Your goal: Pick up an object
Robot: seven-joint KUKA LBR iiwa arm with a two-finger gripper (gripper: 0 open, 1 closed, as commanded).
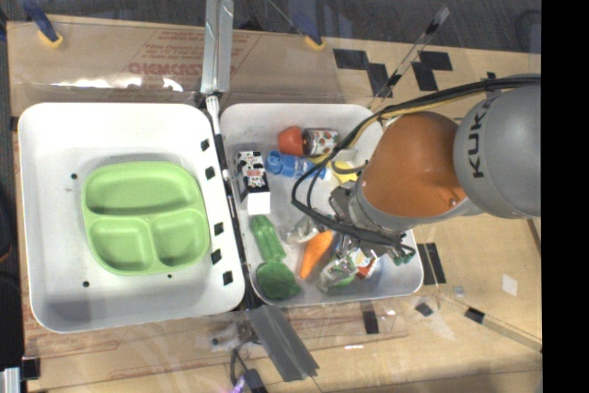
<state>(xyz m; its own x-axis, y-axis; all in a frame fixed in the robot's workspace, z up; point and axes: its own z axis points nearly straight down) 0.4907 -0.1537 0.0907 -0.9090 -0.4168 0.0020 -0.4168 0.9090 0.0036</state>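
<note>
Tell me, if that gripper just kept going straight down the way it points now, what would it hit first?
Probably the small cluttered heap at the near end of the right bin, right beside the orange carrot-like piece. The gripper hangs directly over it, though one slanted view leaves the depth uncertain.

Even, fairly bright overhead light; the shallow white left bin point(46, 198) looks slightly washed out. Soft shadows gather under the orange-banded grey arm point(433, 170). Overall focus is mildly soft.

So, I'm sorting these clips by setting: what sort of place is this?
Likely a robotics lab pick-and-place bench: a KUKA arm over two white bins, toy items like an orange carrot, and taped markers on the benchtop.
</note>
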